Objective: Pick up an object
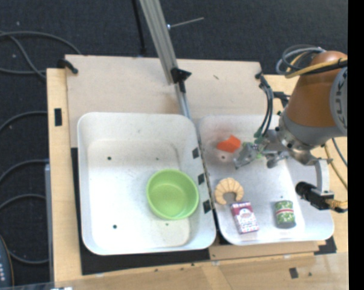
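The gripper is hovering low in the right bin, empty fingers seemingly parted, approaching the orange object lying just beyond their tips; next they need to straddle it and close.

Both shallow bins are white: the left bin faintly speckled with dark flecks, and the right bin too. A lime-green bowl sits at 5 o'clock in the left one. In the right bin are an orange block, a tan croissant, a red-and-white carton and a green can with a pale label. The counter is pale tan wood, the floor black, and the arm orange above grey.
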Available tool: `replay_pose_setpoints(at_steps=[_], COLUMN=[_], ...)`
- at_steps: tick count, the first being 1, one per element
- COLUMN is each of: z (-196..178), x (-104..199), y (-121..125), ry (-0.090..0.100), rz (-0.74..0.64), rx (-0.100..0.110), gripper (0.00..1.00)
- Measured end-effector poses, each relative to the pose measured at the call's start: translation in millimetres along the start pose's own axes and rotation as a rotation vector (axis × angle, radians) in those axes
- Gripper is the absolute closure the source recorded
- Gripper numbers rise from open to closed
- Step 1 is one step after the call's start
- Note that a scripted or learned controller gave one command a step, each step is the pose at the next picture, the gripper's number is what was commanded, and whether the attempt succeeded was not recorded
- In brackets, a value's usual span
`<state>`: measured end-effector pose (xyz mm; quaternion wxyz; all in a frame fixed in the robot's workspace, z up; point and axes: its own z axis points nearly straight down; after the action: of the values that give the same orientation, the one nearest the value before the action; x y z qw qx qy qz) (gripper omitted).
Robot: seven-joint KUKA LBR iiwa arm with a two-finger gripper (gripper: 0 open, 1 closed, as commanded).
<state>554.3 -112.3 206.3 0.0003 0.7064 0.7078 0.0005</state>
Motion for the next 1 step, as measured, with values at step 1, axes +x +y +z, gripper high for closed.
replay_pose_setpoints(at_steps=[1], z=[-0.1], x=[-0.2], y=[0.0], ry=[0.0], rz=[0.002], rx=[-0.001], gripper=[0.0])
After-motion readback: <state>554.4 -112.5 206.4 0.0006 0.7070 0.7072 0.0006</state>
